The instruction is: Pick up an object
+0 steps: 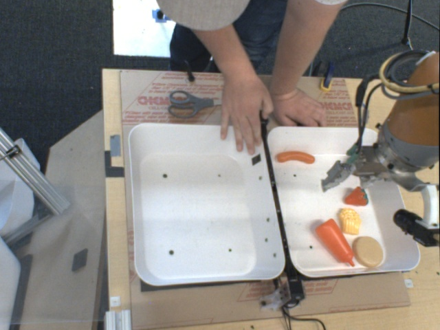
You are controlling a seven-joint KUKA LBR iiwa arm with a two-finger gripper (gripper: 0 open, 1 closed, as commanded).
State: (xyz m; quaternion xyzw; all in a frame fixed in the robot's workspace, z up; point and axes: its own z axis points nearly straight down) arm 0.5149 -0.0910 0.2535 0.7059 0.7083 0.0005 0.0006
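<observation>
The end effector [335, 177] hovers low in the right bin [410, 253]; I cannot tell how it is set. The strawberry [356, 197] lies just right of it, nearer; the sausage [295, 158] lies left, farther.

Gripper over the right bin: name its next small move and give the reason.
Probably hold still for now. A person's hands rest on the bins' far rims, one right at the right bin. Once they are clear, the gripper could ease down and toward the strawberry, the nearest toy, which lies just beside it, apart from the corn.
</observation>
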